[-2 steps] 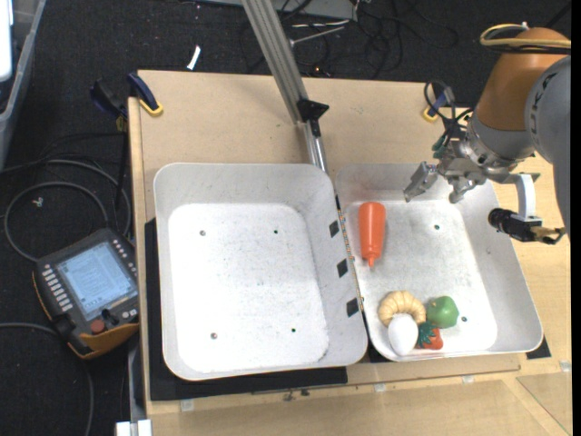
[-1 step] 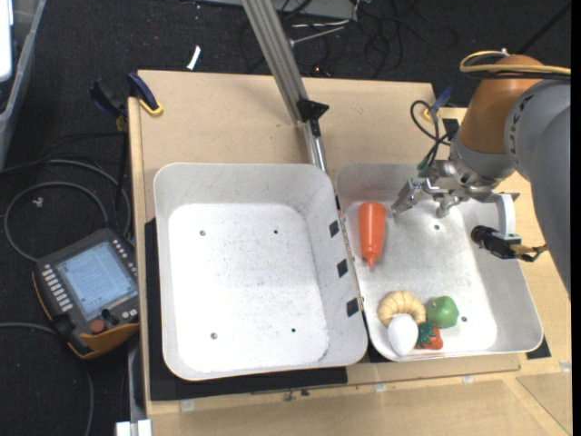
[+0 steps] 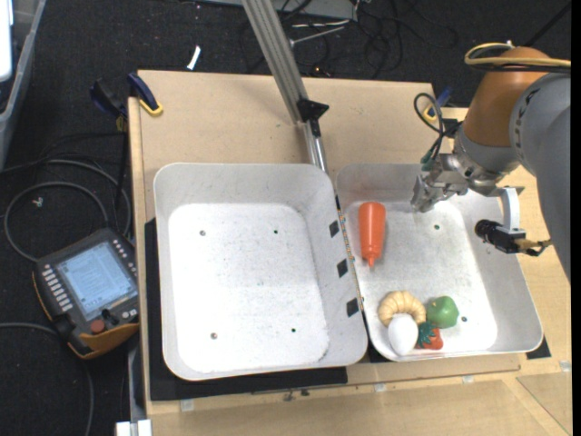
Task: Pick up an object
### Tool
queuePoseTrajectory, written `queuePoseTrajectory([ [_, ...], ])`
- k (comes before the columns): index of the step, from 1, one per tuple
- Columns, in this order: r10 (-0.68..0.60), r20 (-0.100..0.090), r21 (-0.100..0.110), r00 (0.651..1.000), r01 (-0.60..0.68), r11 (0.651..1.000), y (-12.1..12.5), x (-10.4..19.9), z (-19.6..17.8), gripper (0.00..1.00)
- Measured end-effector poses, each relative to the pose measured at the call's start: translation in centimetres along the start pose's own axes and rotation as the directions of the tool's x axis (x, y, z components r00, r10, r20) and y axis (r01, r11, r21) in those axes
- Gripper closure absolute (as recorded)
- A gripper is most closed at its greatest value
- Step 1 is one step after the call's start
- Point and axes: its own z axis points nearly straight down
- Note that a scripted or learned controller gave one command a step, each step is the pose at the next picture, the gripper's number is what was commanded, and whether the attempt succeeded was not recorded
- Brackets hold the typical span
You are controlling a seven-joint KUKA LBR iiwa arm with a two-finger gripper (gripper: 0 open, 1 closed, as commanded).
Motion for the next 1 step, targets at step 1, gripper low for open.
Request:
queuePoseTrajectory([
  [1, 0.002, 0.001, -0.005, 1.0, -0.002, 1.0, 0.87, -0.58, -6.02, 1.0],
])
